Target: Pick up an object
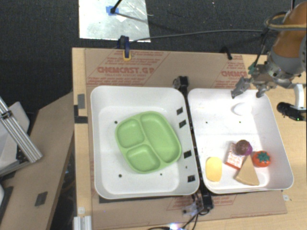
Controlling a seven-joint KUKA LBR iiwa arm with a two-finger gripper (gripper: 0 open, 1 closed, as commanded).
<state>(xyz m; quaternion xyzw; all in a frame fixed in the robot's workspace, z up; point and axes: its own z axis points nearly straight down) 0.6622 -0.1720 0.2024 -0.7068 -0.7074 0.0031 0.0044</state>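
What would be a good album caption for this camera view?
Open gripper hovers above the right bin, far from its toy food cluster; green divided plate sits in the left bin.

Two white bins [103,128] sit on a tan counter [292,138]. There's a pale green divided plate [147,141] in one, and a yellow piece [214,168], a red-and-white box [234,159], a dark purple ball [243,147], an orange-red fruit [261,158] and a tan wedge [247,175] in the other. Grey pincer [249,90], orange band above.
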